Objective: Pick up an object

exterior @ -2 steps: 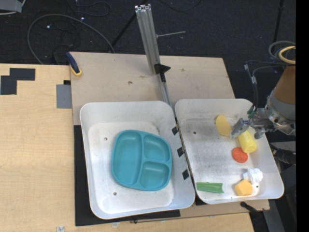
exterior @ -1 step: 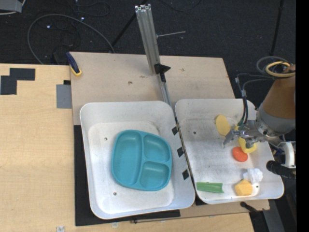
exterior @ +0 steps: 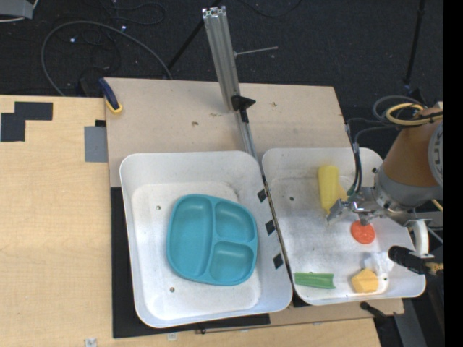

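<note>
We judge the small red-orange round piece (exterior: pixel 363 232), lying in the right bin (exterior: pixel 311 266) just under the gripper (exterior: pixel 354 210), to be light, stiff and smooth, so it may roll or slip; gripping across its widest part seems best. It looks like toy food, glossy and plump. Whether the gripper is parted or closed we cannot tell.
</note>
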`<state>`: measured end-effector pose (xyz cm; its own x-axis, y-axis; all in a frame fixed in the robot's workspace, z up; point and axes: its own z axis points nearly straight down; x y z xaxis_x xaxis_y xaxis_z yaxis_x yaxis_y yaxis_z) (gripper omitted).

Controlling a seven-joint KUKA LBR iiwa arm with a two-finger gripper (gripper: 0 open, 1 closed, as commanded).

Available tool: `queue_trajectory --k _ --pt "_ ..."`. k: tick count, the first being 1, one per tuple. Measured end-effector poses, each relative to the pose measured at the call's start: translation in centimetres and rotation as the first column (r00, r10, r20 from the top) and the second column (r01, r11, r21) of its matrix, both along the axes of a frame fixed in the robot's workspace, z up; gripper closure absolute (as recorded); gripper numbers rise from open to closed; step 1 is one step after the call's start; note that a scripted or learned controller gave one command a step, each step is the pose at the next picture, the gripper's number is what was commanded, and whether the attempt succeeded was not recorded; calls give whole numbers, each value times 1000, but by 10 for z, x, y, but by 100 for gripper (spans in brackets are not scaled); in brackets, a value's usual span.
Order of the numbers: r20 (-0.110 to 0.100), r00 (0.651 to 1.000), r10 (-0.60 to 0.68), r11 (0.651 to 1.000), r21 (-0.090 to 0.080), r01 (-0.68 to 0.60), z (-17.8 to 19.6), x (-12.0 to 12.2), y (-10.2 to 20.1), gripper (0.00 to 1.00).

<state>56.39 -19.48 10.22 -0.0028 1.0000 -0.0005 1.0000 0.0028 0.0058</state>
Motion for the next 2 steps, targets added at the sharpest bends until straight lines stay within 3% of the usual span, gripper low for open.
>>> queue_trajectory --k 1,2 --pt "-6 1000 -3 1000 1 3 7 -2 -1 100" --pt "-4 1000 -8 1000 0 8 56 -11 -2 100"
